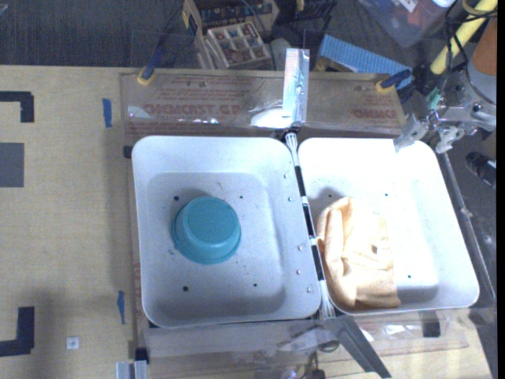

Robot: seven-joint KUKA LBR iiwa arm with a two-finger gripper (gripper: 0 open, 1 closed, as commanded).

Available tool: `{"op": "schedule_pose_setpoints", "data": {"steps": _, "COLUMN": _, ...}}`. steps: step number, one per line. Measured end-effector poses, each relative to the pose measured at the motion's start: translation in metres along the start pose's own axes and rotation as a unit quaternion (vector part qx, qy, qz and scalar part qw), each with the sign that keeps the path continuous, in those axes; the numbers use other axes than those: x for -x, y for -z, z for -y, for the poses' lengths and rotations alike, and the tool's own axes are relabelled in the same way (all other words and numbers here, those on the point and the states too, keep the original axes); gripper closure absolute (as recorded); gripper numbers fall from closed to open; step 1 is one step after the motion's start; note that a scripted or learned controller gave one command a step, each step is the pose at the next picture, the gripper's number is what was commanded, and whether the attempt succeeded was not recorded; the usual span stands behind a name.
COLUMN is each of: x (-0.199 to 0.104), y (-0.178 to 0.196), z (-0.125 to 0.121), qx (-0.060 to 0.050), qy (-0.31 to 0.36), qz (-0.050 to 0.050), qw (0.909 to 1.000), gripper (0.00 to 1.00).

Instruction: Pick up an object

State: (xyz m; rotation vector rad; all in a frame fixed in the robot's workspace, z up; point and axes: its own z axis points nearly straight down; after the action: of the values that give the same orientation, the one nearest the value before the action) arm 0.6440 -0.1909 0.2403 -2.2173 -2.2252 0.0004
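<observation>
In the left bin (150,164) a teal bowl (207,229) sits upside down, left of centre. In the right bin (371,160) a crumpled tan cloth (359,253) lies at the near left corner (long axis running near to far, along the dividing wall). The gripper (430,129) hangs over that bin's far right corner; I cannot tell how it is set.

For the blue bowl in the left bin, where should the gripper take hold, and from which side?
The blue bowl appears to sit upside down, base up, alone in the middle of the left bin. It is probably best taken from straight above, fingers straddling the round body across its width. The rim lies against the floor, so it offers no edge to pinch.
</observation>
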Motion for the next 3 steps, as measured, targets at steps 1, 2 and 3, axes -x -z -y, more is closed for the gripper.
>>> {"op": "schedule_pose_setpoints", "data": {"steps": 1, "x": -0.032, "y": -0.107, "z": 0.037, "qx": 0.000, "qy": 0.005, "qz": 0.000, "qw": 1.0000, "gripper": 0.00}}
{"op": "schedule_pose_setpoints", "data": {"steps": 2, "x": -0.088, "y": -0.152, "z": 0.052, "qx": 0.004, "qy": 0.034, "qz": 0.001, "qw": 0.9994, "gripper": 0.00}}
{"op": "schedule_pose_setpoints", "data": {"steps": 3, "x": -0.036, "y": -0.116, "z": 0.047, "qx": 0.003, "qy": 0.097, "qz": 0.001, "qw": 0.9953, "gripper": 0.00}}
